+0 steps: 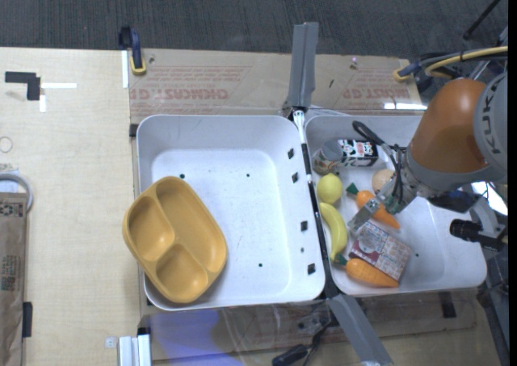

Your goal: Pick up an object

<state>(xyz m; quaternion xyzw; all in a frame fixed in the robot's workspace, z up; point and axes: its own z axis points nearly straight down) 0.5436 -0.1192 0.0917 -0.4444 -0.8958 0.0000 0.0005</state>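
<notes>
Objects for the pick all lie in the right bin (pixel 464 275), bunched toward its left wall: a lemon (pixel 329 188) by that wall, a banana (pixel 334 229) running down from it toward the near edge, a black-and-white carton (pixel 358 152) near the far left corner, a printed packet (pixel 380 247) lying flat in the middle, and an orange carrot-like piece (pixel 371 274) at the packet's near edge. A second small orange item (pixel 367 196) sits between the lemon and the arm's tool.

From the camera view, the gripper (pixel 373 209) hangs low over this cluster, its tip just above the packet's far corner and close beside the small orange item; whether the tip touches anything I cannot tell (the wrist's orange band covers much of what lies behind it). Nor can I tell how the end effector is set.

Judging by this, the step in hand is the descent onto a target, nothing yet lifted. The next move calls for a clean closing on one item, probably the packet or the orange piece, without nudging the neighbours.

The left bin (pixel 242 126) carries a yellow divided tray (pixel 174 239) in its near left corner.
</notes>
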